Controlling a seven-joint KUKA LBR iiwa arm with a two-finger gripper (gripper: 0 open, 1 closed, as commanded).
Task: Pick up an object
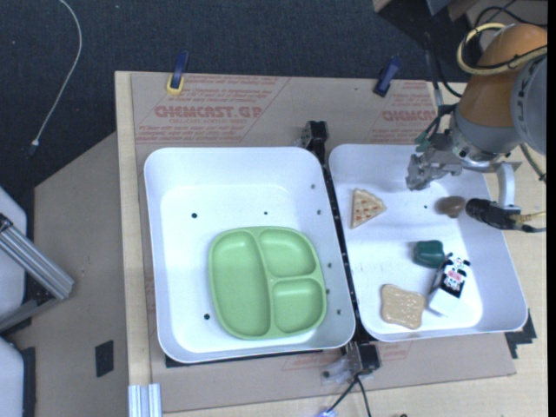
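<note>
1. The gripper (pixel 423 174) hangs over the right bin (pixel 495 315)'s far end; whether it grips anything cannot be told.
2. A tan, triangular pizza slice (pixel 366 207) lies flat by the bin's left wall.

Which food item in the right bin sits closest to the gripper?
The small brown piece, just right of the gripper. The pizza slice and toast lie farther off.

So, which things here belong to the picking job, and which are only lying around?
Belong to the job:
- gripper, over the right bin
- pizza slice
- brown lump
- dark green piece
- cow-print carton
- toast slice

Lying about:
- green divided plate in the left bin
- clamps on the board's far edge
</note>
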